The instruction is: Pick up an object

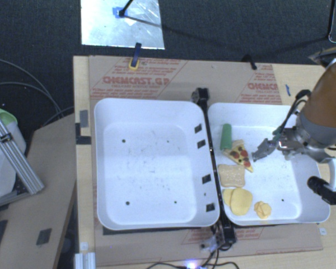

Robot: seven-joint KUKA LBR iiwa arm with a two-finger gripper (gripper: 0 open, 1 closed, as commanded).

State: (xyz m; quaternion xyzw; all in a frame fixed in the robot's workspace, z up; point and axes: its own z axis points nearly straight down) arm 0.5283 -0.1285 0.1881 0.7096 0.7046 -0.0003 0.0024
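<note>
Arm cut off at three o'clock, pincer [261, 149] tip small and blurred, its spread impossible to tell, hovering just beside pizza slice [238, 153] in right bin [302, 203], nothing visibly pinched

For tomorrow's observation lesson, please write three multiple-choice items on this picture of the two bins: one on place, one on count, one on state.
1. Where do the toy foods lie?
A. in the left bin
B. in the right bin
C. on the floor

2. How many toy foods are there?
A. two
B. five
C. eight

3. Where is the gripper relative to the pizza slice?
A. just to its right
B. over the left bin
C. outside both bins

Answers:
1 B: the green piece, pizza slice, cracker, yellow piece and small yellow piece all lie in the right bin, none in the left bin.
2 B: those five pieces are all there are.
3 A: the gripper sits just right of the slice.
</note>
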